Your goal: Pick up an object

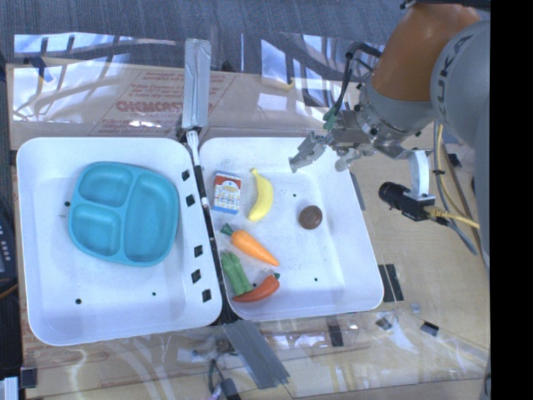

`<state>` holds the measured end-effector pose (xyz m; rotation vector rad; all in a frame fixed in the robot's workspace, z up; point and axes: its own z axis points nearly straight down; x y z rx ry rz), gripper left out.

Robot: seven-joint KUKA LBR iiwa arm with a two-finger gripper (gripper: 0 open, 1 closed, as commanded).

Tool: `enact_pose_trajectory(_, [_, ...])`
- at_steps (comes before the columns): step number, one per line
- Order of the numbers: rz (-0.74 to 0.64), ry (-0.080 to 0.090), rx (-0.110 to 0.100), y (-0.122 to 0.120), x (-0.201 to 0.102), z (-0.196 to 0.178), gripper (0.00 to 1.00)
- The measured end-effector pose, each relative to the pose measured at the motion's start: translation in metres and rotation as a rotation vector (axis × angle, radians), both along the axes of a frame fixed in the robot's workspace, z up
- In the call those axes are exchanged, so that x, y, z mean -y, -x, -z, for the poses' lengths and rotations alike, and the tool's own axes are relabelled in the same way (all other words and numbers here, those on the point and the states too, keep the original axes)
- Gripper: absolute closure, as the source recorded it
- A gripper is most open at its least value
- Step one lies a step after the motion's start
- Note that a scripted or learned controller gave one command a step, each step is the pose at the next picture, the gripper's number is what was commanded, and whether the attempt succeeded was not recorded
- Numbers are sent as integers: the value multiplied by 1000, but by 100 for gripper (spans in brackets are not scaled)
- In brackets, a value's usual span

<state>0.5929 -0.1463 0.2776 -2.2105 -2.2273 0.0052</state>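
Observation:
In the right bin (350, 265) lie a yellow banana (261, 195), a small printed carton (226, 193), an orange carrot (252, 247), a green vegetable (234, 272), a red chilli (260, 289) and a brown round piece (311, 217). My gripper (323, 154) hangs over the bin's far right part, above and slightly right of the brown piece, apart from every object. Its two grey fingers are spread, with nothing between them.
The left bin (42, 248) holds a blue divided plate (125, 213). A metal divider with black clips (196, 223) runs between the bins. Cardboard and reflective sheeting lie behind them. Cables and a black part (405, 200) hang to the right of the right bin.

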Motion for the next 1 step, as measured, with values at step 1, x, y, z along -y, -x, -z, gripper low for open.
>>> enact_pose_trajectory(1, [-112, 2, 12, -46, -34, 180, 0])
